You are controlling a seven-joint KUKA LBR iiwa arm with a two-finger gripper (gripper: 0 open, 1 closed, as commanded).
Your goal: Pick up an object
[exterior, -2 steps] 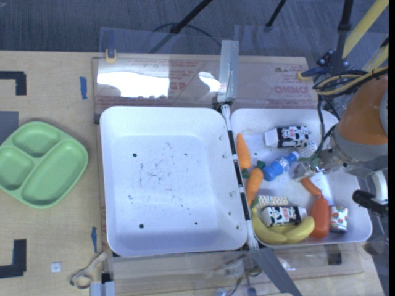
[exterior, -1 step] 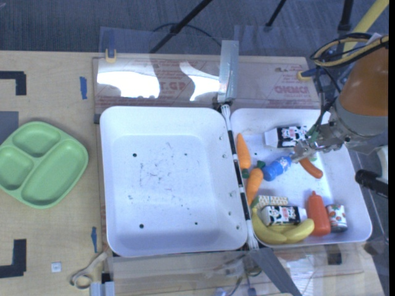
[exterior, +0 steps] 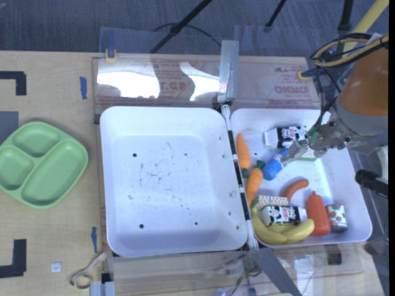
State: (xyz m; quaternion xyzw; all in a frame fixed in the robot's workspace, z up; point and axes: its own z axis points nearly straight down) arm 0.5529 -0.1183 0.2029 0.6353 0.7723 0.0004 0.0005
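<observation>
Gripper (exterior: 303,151): hanging low over the right white plastic bin (exterior: 361,193); cannot tell how it is set.
Nearest object: small blue bottle (exterior: 272,168) lying just beside the tip, near a black-and-white printed carton (exterior: 289,134).
Neighbours: two orange carrots (exterior: 247,165) crowding the left wall.
Risk: tip nudging the bottle aside, since it is lying tilted and likely rolling.

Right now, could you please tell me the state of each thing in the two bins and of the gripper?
Gripper: low in the right bin, jaws unclear.
Banana: lying along the front wall.
Red bottle: lying flat.
Two carrots: lying by the divider.
Sausage: lying loose.
Left bin: only specks.
</observation>
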